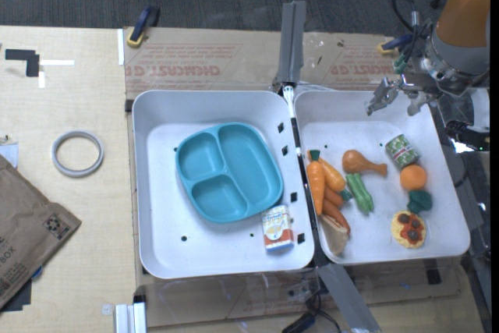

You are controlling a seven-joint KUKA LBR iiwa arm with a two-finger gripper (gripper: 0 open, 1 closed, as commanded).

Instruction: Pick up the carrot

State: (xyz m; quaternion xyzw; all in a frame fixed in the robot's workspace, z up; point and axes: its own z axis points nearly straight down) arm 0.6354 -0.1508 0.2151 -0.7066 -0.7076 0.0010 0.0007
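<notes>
Hovering over the back edge of the right bin [460, 242], the tool [398, 96] hangs from the grey arm [461, 19] at upper right; its fingers look spread, nothing between them. Carrot [316, 185] lies well apart from the tool, at the right bin's left wall, long axis running front to back, green top toward the back. Second orange carrot-like piece [334, 175] just beside it on the right, hot dog [335, 218] below. Green pickle [359, 193] near those, drumstick [363, 163] above it. Green can [401, 150], orange [414, 178], dark green lump [420, 200] and small pizza [409, 229] sit toward the right side of the bin. Left bin [144, 183] holds a blue divided plate [228, 171] and a small carton [277, 229] at its front right. On the desk [47, 105] to the left: tape ring [78, 153], brown box [27, 230].
</notes>
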